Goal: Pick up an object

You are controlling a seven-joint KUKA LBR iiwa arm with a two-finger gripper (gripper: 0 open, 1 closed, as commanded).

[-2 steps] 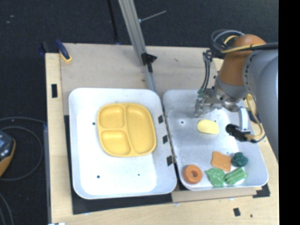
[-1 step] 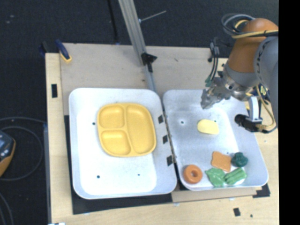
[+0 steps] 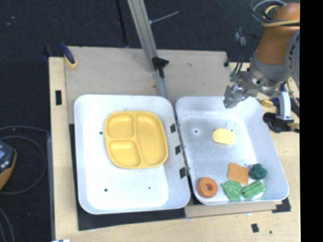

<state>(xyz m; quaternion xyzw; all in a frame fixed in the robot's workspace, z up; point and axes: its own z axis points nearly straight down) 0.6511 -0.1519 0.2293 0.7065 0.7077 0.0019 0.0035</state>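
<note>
The grey robot gripper hangs over the far edge of the right white bin. I cannot tell how it is set. The soft yellow oval lump lies near it, alone. Go straight down over its middle, then squeeze gently.

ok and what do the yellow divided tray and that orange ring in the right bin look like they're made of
The yellow divided tray looks like moulded plastic with a smooth, slightly satin finish: uniform colour, rounded compartment walls, soft highlights. The orange ring looks like a toy doughnut, probably plastic or rubber, matte with a darker centre; the view is too small to say which.
</note>
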